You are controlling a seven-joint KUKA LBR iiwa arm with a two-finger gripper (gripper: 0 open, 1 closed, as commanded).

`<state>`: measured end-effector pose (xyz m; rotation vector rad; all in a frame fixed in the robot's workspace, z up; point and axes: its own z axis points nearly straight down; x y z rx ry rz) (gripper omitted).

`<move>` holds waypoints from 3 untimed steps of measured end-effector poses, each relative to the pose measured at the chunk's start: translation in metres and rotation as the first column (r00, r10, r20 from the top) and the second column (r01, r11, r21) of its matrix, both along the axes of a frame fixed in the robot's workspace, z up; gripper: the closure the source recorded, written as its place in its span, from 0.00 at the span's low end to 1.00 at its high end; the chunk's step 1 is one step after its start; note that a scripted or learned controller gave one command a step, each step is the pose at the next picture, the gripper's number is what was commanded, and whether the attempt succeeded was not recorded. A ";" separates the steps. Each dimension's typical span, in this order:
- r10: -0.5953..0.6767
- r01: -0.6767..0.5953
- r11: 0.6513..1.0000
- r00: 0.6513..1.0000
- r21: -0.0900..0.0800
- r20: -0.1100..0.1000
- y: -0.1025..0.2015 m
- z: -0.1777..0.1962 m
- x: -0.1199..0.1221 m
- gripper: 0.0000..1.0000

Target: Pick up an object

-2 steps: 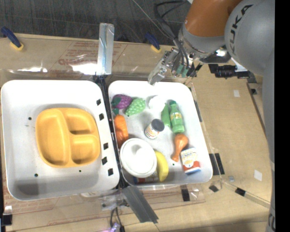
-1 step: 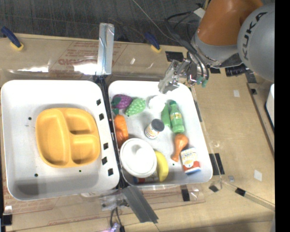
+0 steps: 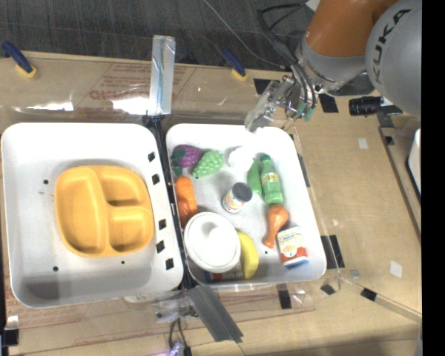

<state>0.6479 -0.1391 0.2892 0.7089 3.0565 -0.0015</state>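
Toys crowd the right bin [image 3: 305, 199]; hand [image 3: 267, 110] hovers above its rim, grip state unclear.

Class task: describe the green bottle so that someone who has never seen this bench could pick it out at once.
Find the right-hand white bin, the one crowded with toy food. Near its right wall stands the green bottle, above the orange drumstick and right of the small dark-lidded jar. It alone is bright green with a yellow label.

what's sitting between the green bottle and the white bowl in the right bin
In the camera view, a small can with a dark lid stands between the green bottle and the white bowl.
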 end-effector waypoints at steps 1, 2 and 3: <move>0.096 -0.096 0.995 0.995 0.002 -0.004 0.046 -0.032 -0.093 1.00; -0.116 0.116 0.993 0.993 0.001 -0.004 0.045 -0.047 -0.157 1.00; 0.160 -0.160 0.987 0.987 0.002 -0.006 -0.011 -0.103 -0.171 1.00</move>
